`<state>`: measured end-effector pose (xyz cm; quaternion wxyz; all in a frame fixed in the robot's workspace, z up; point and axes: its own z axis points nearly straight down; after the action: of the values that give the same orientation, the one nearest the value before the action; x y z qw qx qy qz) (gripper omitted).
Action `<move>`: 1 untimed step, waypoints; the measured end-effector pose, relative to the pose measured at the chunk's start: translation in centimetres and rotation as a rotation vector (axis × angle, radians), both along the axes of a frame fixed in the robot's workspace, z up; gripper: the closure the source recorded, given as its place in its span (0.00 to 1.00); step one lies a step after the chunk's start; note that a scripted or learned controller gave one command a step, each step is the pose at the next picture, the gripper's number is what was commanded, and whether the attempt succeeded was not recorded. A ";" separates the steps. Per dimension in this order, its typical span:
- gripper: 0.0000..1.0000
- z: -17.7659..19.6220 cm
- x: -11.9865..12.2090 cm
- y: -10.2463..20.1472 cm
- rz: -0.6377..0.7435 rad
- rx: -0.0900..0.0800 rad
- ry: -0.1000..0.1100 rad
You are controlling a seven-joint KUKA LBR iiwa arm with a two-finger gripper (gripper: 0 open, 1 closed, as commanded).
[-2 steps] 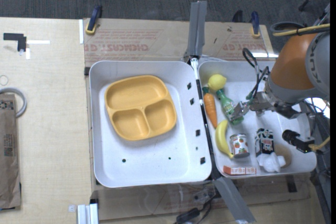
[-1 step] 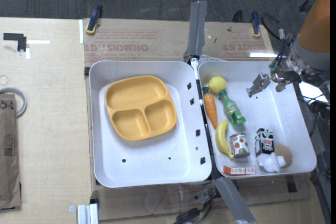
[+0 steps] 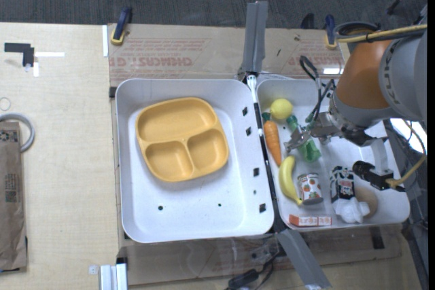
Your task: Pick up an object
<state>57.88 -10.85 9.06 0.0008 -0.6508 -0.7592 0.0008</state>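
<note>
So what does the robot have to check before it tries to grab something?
1. Things to pick are in the right bin: ok. Lemon, carrot, banana and can lie there.
2. End effector is over that bin: ok, it sits by a green thing.
3. Something between its fingers: cannot tell, too small and cluttered.
4. Room around the target: not ok, the carrot, banana and green thing lie close together.
5. Yellow plate in the left bin is out of the way: ok.
</note>
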 end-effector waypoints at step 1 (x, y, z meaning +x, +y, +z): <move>1.00 0.7 -0.1 -0.2 -0.005 -0.001 0.003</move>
<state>57.81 -11.01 9.76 0.0019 -0.6526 -0.7577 0.0021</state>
